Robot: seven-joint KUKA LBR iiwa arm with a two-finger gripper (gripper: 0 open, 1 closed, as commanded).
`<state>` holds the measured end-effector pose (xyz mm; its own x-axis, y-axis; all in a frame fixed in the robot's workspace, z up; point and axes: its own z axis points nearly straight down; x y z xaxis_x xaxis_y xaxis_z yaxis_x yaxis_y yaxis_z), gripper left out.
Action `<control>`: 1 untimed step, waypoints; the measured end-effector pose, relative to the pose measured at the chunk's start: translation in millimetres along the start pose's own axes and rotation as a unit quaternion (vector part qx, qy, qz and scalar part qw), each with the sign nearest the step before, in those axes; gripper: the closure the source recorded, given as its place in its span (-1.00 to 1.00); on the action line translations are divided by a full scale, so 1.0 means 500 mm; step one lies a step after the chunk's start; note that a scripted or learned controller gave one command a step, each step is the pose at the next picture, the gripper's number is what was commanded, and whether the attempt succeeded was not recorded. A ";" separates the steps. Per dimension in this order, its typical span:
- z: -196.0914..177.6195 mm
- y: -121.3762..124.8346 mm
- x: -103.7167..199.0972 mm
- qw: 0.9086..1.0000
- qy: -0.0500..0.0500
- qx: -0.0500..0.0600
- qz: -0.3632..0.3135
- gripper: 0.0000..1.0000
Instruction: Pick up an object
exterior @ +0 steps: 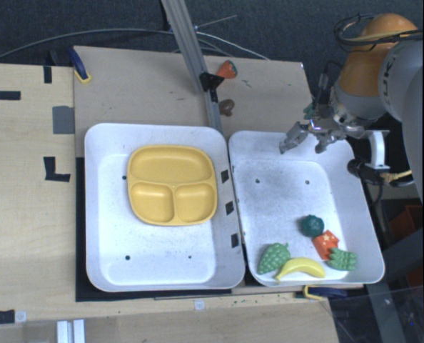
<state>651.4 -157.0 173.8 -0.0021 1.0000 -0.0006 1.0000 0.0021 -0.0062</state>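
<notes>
Gripper (306,141) (splayed) above right bin (355,184)

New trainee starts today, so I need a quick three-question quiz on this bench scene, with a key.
1. True or false: the yellow tray lies in the left bin.
2. Where in the right bin are the toy foods clustered? A) far edge B) near right corner C) centre
3. Fill in: the gripper hovers over the right bin's ____ edge.

Key:
1. True.
2. B: the banana, grapes, dark green ball, red piece and green piece sit together there.
3. Far; nothing shows between its fingers.
</notes>
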 end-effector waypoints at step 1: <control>0.128 -0.001 0.013 1.000 0.000 0.001 0.000 -1.00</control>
<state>650.5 -150.6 109.9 -0.0028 1.0000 0.0002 1.0000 0.0028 -0.0072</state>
